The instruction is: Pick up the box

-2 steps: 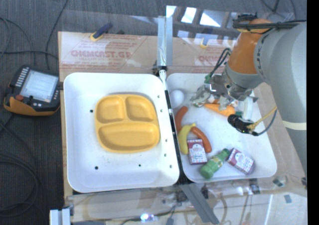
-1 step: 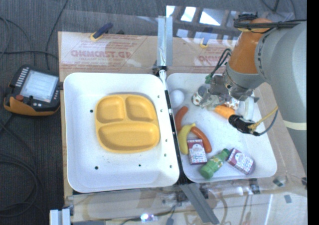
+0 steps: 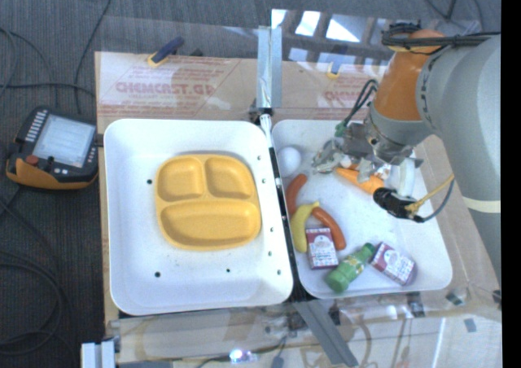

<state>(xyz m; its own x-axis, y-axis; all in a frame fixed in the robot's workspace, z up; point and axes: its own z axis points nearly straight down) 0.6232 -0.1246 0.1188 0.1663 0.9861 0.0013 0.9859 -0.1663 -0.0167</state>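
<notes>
The claw (image 3: 358, 159) hangs low over the far end of the right bin (image 3: 440, 273), down among the clutter there, and from this angle I can't tell how it is set or whether anything is caught in it. Just beside it lies an orange carrot-like piece (image 3: 364, 177), and a white egg (image 3: 289, 157) sits near the bin's inner wall. Further toward the near end come a red sausage (image 3: 295, 190), a yellow banana (image 3: 303, 217) and another sausage (image 3: 332, 228) leaning against it. The box (image 3: 321, 247), small and red with a pale label, lies flat touching the banana's lower end, well apart from the claw. A green bottle (image 3: 350, 268) rests just beside it, and a second red box (image 3: 394, 264) lies past the bottle near the outer wall. In the left bin (image 3: 122, 277) sits a yellow divided tray (image 3: 208, 200).

I'd judge the pick hasn't really started: the arm is not over either box. Next it needs to travel toward the near end, settle above a box, and come down clear of the banana and bottle crowding it
</notes>
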